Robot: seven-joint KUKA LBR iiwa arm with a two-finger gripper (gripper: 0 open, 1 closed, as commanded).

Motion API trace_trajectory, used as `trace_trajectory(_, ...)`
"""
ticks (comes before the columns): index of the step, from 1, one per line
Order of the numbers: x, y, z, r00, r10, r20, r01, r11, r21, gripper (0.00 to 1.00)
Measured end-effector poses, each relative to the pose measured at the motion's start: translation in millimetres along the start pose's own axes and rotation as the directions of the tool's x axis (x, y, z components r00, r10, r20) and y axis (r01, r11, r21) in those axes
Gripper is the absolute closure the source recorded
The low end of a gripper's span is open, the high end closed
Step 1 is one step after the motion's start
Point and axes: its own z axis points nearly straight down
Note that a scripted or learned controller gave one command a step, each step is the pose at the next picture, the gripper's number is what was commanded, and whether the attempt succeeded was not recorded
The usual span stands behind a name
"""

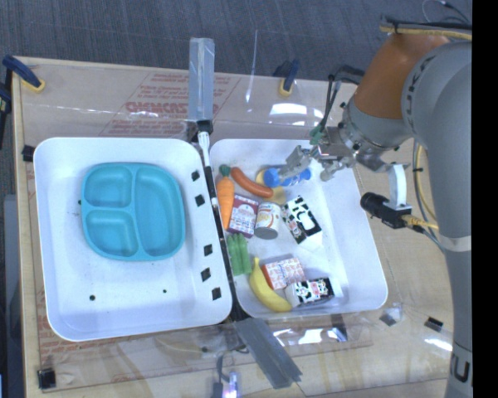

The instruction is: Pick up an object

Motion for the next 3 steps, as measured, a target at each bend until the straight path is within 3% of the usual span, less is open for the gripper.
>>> trace_trajectory(1, -13, 38, 102, 0.997, -0.078, 0.002, 0.078, 0.997, -0.005, 0.00)
trace_trajectory(2, -11, 36, 95, 0.997, -0.083, -0.004, 0.083, 0.996, 0.010, 1.00)
trace_trajectory(3, 50, 34, -35, 1.000, -0.020, 0.001, 0.020, 1.000, -0.006, 1.00)
